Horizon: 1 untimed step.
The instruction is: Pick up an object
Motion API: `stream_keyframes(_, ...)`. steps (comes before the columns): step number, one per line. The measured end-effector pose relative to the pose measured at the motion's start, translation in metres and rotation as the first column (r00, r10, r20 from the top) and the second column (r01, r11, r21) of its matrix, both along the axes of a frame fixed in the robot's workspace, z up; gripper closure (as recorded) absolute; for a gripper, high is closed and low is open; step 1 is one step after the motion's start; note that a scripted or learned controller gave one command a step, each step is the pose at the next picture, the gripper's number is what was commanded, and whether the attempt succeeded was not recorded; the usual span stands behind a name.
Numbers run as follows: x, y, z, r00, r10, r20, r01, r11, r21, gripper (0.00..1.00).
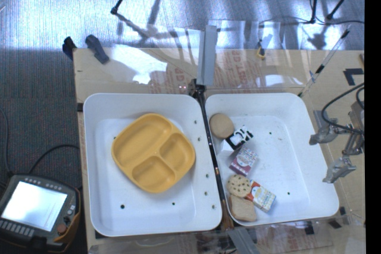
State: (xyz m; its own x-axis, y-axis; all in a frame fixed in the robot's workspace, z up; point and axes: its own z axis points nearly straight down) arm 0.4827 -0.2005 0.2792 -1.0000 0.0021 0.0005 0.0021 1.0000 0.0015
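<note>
The right bin (pixel 297 128) holds several small items along its left side: a tan round bun (pixel 221 125), a black-and-white piece (pixel 239 137), a maroon packet (pixel 243 160), a chocolate-chip cookie (pixel 239 185), an orange-and-white packet (pixel 262 196) and a bread slice (pixel 243 209). A yellow divided plate (pixel 153 151) lies in the left bin (pixel 101 205). My gripper (pixel 330 154) hangs over the right bin's right rim, far from the items. It is open, with nothing between its fingers.
A grey upright post (pixel 206 56) stands behind the seam between the bins. Clear panels rise at the bench's back right. A teach pendant (pixel 36 208) lies on the floor at lower left. Tripod legs stand behind the bench.
</note>
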Motion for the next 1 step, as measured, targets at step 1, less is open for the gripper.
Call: stream_keyframes(1,0.0377,-0.0013,-0.1480,0.983,-0.183,-0.012,0.183,0.983,0.002,0.00)
